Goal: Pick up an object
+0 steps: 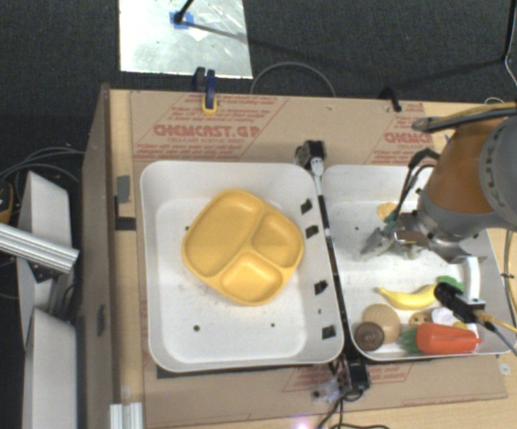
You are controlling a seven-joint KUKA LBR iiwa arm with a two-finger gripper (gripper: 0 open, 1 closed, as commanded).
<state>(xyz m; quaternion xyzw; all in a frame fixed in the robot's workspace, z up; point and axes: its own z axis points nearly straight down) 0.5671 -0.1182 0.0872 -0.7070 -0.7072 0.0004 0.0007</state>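
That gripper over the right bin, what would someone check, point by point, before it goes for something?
1. Objects to pick: ok. A banana, a carrot and a brown ball lie at the near end of the right bin.
2. Gripper placement: ok, over that bin.
3. Gripper above an object: not ok, it hangs over bare floor, away from the banana.
4. Jaws state: cannot tell.
5. Holding anything: cannot tell.
6. Yellow divided plate: ok, alone in the left bin, out of the way.
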